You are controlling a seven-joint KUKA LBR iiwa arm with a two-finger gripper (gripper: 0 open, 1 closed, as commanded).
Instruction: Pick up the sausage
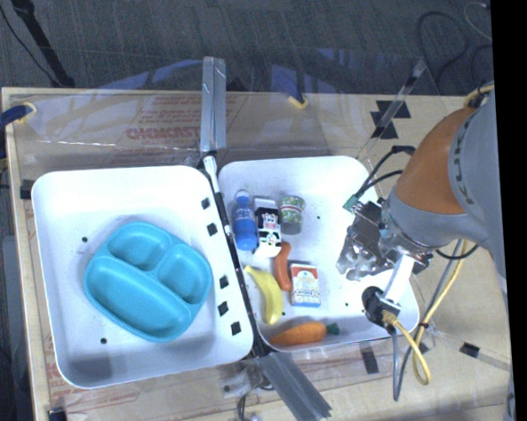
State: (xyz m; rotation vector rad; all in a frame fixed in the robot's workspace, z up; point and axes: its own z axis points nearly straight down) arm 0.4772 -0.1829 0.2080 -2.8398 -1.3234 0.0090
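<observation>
Reddish-orange, the sausage (284,264) lies untouched in the right bin (319,170), between the banana (268,292) and the juice carton (305,284). The gripper (362,257) hovers well right of the carton, holding nothing; its finger state cannot be determined. Approach, grasp and lift remain.

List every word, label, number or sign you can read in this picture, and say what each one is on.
Red lettering on the clear sheet behind the bins: mirrored and blurred, unreadable.
Small carton in the right bin: printed front, too small to read.
Black-and-white carton: pattern only, no legible text.
Blue bottle and small can: labels too blurred to read.
Nothing here reads clearly.
</observation>
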